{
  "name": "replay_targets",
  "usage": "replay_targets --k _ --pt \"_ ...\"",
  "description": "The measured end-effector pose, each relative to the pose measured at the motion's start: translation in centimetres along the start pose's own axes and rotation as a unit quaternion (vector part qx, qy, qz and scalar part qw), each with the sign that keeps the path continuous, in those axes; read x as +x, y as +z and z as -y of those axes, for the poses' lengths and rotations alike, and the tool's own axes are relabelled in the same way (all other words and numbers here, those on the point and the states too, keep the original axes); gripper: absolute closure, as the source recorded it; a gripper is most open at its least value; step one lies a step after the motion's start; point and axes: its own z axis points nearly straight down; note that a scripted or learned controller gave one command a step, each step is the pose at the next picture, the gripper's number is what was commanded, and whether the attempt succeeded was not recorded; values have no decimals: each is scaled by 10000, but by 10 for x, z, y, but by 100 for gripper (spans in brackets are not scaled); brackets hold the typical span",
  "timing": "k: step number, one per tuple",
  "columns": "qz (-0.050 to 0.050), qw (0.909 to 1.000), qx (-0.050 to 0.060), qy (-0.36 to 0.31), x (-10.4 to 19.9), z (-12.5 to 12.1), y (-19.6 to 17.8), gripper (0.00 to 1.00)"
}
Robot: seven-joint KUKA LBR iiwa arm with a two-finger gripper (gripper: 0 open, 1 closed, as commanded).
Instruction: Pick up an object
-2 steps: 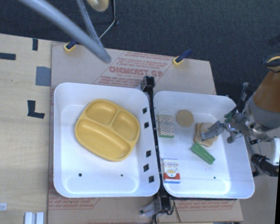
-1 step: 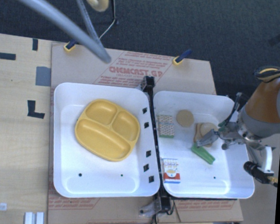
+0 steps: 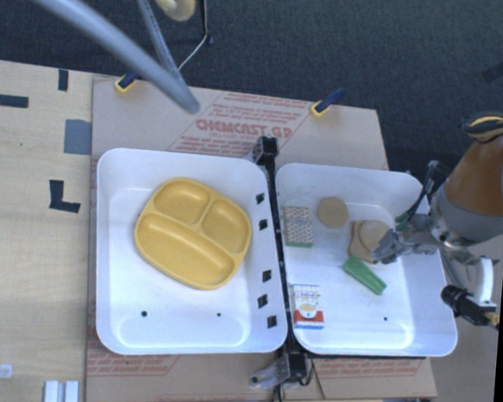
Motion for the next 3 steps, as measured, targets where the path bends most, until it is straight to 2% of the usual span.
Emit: replay_targets --k 2,3 --pt "9 10000 -27 0 -9 -2 -91 100" --pt "4 10000 -7 -10 35 -9 -83 100"
